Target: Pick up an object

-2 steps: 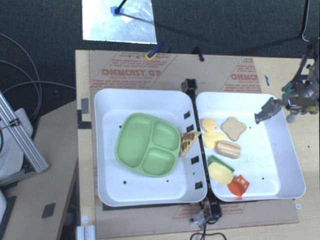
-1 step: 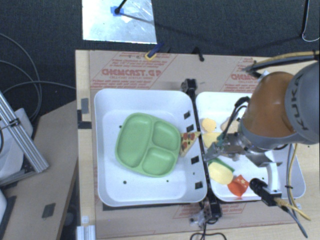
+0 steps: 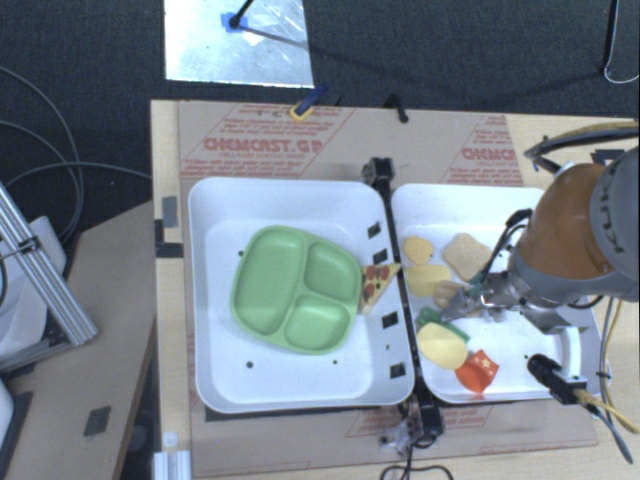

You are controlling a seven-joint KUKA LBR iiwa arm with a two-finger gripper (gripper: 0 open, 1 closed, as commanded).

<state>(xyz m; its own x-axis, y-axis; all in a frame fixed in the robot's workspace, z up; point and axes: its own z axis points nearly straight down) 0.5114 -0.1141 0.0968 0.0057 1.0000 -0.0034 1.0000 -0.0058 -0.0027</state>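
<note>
Food pieces lie in the right bin, clustered around the gripper. A pale yellow piece sits just beside the fingertips on their far side, and a small yellow piece lies further up from them. A tan piece lies above the gripper, near the arm. Below the fingertips a yellow lump rests with a green scrap at its top edge, closest to the gripper. A red piece lies lower still, beside the lump. Whether the jaws are apart or closed cannot be told, nor whether anything sits between them. Left of the gripper, a pizza slice rests against the divider, and a green tray sits in the left bin.
</note>
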